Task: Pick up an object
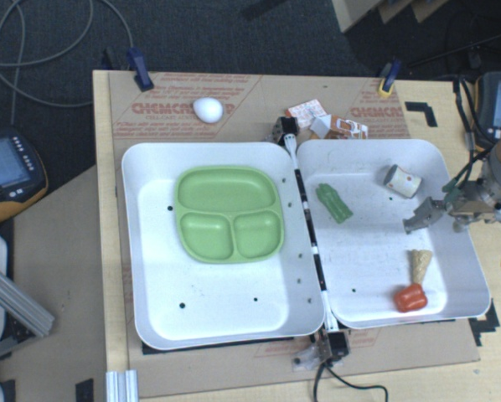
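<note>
Cardboard-topped bench (pixel 234 99) on dark carpet, two white bins (pixel 150 249), pincer (pixel 425 216) over right bin, grip state unclear

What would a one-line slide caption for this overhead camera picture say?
Gripper hovers over right bin near green object, cone and red item.

Cardboard-topped bench (pixel 234 367) with two white bins (pixel 150 308), white egg (pixel 207 109)

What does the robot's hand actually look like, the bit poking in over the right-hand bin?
The gripper is a small grey metal piece ending in thin dark fingers, with a touch of green near its base. Behind it sits a pale grey block, and dark cables loop above it.
</note>
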`<state>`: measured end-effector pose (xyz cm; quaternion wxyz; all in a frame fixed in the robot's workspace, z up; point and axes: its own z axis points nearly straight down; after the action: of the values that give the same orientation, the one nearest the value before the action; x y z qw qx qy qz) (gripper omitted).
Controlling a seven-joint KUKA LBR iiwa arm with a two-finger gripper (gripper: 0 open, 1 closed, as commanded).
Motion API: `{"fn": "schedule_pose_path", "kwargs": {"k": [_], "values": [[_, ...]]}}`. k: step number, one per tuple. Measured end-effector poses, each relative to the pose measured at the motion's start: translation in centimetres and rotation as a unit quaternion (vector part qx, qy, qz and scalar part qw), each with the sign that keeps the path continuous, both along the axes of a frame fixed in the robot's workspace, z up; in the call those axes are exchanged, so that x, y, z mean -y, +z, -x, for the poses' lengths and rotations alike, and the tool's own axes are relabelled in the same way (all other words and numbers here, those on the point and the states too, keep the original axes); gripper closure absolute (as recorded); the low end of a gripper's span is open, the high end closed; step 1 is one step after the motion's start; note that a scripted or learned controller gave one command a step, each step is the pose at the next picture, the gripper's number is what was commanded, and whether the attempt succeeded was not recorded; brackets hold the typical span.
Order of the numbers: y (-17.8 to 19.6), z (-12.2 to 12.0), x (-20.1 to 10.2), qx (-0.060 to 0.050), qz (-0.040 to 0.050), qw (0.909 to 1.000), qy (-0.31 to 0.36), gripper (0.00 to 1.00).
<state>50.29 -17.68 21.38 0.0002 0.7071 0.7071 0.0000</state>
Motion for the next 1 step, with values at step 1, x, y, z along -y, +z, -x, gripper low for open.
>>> {"fn": "schedule_pose_path", "kwargs": {"k": [1], "values": [[-6.77, 1.01, 2.52, -0.001, -0.0005, 1.0, 0.0, 0.0]]}}
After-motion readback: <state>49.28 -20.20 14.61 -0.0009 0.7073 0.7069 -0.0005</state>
